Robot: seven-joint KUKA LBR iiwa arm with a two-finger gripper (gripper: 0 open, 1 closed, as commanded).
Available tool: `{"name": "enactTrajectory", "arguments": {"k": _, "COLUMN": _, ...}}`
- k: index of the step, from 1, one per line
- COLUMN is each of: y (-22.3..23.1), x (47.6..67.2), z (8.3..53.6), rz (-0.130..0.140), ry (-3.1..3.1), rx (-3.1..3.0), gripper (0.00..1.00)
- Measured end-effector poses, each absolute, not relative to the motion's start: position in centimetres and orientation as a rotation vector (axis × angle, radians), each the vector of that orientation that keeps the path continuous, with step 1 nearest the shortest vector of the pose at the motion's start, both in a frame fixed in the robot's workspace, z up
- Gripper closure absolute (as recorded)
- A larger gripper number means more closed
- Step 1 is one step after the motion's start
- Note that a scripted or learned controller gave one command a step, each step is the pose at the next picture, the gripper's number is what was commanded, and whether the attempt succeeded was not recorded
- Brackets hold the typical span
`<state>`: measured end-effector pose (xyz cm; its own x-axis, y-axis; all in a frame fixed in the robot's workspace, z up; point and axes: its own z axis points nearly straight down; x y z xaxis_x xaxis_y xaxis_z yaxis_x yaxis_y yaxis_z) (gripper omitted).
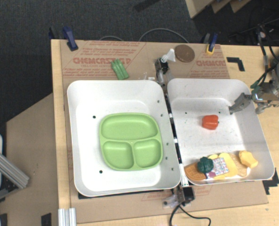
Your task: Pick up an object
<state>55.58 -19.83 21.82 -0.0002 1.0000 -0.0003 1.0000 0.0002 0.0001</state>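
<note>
Two white bins (83,98) sit on one table (36,126). The left bin holds one green tray (130,141). The right holds one red piece (210,122), one green piece (205,164) and two yellow pieces (247,158).

camera view: fixed overhead | slanted down | both bins (78,98) framed

Small red-orange block (210,122), seemingly upright, alone mid-floor of the right bin (252,140).
</note>
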Motion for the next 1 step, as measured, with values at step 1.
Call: {"name": "enactTrajectory", "arguments": {"k": 1, "y": -13.40, "x": 58.22, "z": 14.11, "rz": -0.002, "ry": 2.235, "rx": 2.220, "gripper": 0.00}}
